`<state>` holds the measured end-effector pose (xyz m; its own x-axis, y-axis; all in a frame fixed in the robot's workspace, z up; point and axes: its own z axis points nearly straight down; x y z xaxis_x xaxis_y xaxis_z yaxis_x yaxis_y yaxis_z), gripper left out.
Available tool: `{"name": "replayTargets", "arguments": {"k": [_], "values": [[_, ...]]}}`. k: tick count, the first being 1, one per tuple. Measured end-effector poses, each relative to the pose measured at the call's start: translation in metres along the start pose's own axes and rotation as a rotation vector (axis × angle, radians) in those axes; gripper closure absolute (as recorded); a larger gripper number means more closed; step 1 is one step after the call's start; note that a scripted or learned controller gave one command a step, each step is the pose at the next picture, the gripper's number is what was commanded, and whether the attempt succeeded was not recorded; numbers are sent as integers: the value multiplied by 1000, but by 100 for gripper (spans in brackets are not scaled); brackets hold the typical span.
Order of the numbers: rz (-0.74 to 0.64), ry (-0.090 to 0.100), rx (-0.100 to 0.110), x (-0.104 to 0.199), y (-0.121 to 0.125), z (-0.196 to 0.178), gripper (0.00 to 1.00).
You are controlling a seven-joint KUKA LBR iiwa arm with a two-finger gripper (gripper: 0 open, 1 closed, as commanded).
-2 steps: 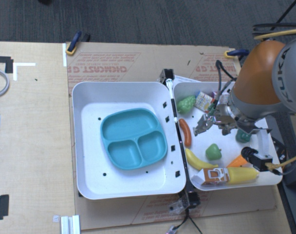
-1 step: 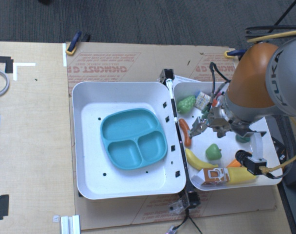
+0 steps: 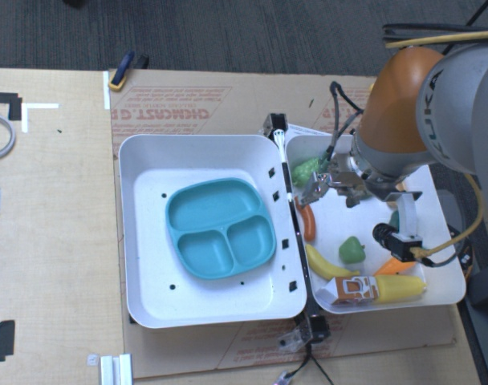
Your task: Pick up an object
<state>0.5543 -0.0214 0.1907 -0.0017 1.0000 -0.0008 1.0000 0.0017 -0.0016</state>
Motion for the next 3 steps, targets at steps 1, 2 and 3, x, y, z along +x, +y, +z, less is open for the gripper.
{"name": "replayTargets", "arguments": {"k": [1, 2, 3], "values": [[4, 0, 2, -8, -55, 0, 0], [3, 1, 1, -73, -57, 65, 0], [5, 1, 0, -71, -61, 100, 0]]}}
